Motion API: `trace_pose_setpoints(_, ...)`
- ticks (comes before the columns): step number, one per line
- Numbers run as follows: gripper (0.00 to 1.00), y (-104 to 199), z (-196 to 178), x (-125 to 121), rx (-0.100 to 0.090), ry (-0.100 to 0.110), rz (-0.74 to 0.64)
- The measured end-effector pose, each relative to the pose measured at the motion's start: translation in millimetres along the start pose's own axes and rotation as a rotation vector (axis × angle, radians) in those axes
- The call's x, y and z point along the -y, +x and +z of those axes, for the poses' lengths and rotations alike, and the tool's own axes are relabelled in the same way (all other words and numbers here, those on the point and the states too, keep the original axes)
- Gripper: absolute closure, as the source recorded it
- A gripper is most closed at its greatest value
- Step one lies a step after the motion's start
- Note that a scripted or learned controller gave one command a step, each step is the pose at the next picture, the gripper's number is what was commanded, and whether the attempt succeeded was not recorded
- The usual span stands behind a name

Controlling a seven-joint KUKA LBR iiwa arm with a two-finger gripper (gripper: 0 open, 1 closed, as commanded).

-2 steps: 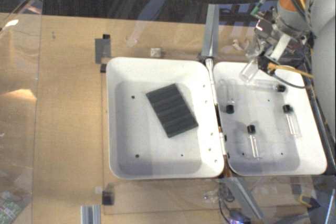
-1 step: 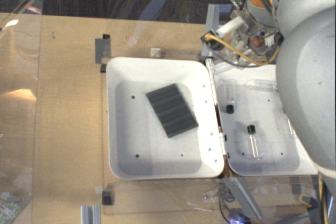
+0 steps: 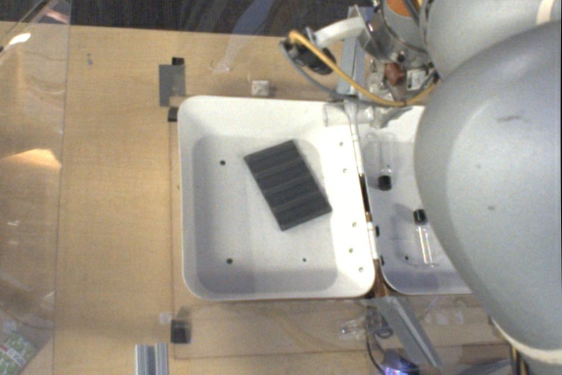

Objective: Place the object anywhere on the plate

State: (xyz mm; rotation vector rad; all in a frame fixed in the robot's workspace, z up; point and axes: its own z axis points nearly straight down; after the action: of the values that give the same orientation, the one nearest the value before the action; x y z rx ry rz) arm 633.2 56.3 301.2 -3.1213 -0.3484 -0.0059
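The grey arm [image 3: 492, 145] bulks over the right side of the scene, its orange band at the top edge, and it covers most of the right bin [image 3: 395, 263]; the gripper [image 3: 397, 75] appears to sit in the cluster of wrist hardware and yellow cable above that bin's far edge, but whether it is open, closed or carrying anything cannot be told from here. The wooden counter [image 3: 105, 189] carries both bins, and the left bin [image 3: 198, 277] lies fully exposed. In its middle rests a dark ribbed slab [image 3: 288, 184], flat and turned at a slant; this is probably the plate the task means, though that is a judgement. In the visible strip of the right bin lie a clear plastic vial [image 3: 422, 240] with a dark cap and a small dark piece [image 3: 384, 183], well apart from the slab; which of them is the object to be moved is uncertain. If the grasp is not yet made, it would go best by coming straight down over the chosen item, fingers across its narrow width, clear of the bin wall, then lifting high enough to cross the divider between bins and releasing low over the slab's centre so nothing rolls off the ribs.
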Motion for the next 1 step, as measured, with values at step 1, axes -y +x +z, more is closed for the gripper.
trace_pose_setpoints(1,1.0,21.6,60.8,26.9,0.004,0.0,-0.077)
